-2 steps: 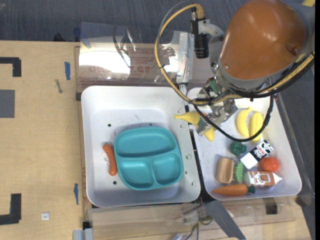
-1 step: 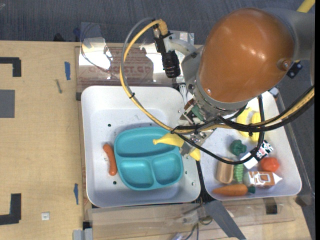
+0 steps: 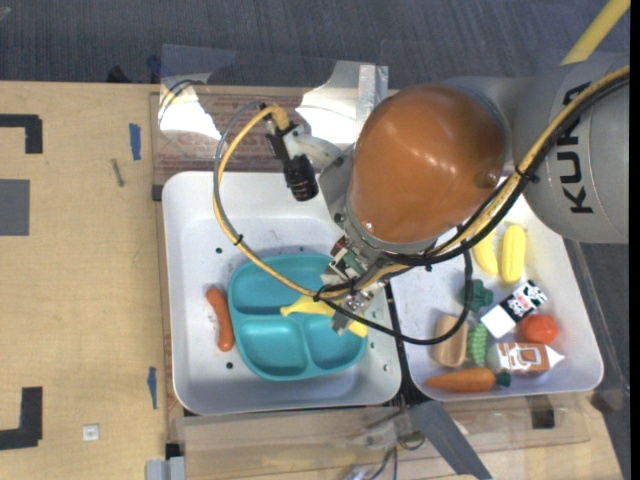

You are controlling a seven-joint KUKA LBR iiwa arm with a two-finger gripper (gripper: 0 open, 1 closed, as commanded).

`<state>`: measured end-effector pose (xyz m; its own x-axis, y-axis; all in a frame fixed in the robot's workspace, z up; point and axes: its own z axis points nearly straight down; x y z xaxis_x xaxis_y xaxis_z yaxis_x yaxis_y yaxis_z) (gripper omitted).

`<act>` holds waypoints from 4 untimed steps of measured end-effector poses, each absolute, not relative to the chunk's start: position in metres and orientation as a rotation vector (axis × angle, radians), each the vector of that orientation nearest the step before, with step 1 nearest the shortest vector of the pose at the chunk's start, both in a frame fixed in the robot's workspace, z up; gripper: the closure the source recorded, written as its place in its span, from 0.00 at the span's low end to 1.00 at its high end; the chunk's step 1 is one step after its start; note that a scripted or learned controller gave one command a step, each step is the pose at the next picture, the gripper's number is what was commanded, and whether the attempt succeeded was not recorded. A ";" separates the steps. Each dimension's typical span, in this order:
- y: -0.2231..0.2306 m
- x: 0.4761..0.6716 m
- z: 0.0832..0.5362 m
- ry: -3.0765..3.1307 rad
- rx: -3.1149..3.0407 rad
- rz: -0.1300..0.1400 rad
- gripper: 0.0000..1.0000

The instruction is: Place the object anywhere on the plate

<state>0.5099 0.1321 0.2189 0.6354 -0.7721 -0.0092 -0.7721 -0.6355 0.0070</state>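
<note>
Reaching in from the right, the arm (image 3: 430,168) hangs over the left bin (image 3: 190,268). Its big orange band hides a lot. The gripper (image 3: 348,303) sits low over the right side of the plate (image 3: 290,318). A yellow thing, maybe a banana (image 3: 305,309), lies on the plate right at the gripper's tip. I cannot tell how wide the gripper is, or if it has hold of the banana.

The plate is blue-green with three parts. It sits in the middle of the left bin. A sausage (image 3: 221,318) lies in the bin just left of the plate, not touching it.

The right bin (image 3: 585,358) holds a pile of toy food: corn (image 3: 512,253), a tomato (image 3: 541,330), a carrot (image 3: 460,379), a bun (image 3: 450,339), a green pickle (image 3: 480,343), a toy cow (image 3: 527,299) and a small carton (image 3: 525,358).

The two white bins sit side by side on a bench. To the left is a flat tan board (image 3: 70,268) with black marks and bits of blue tape. The far floor (image 3: 300,18) is dark grey carpet. A yellow cable (image 3: 222,183) loops over the left bin.
</note>
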 end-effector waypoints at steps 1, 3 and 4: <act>0.128 0.560 0.326 -1.088 2.955 0.008 1.00; 0.134 0.520 0.220 -0.495 3.103 -0.015 1.00; 0.135 0.521 0.223 -0.492 3.105 -0.005 0.00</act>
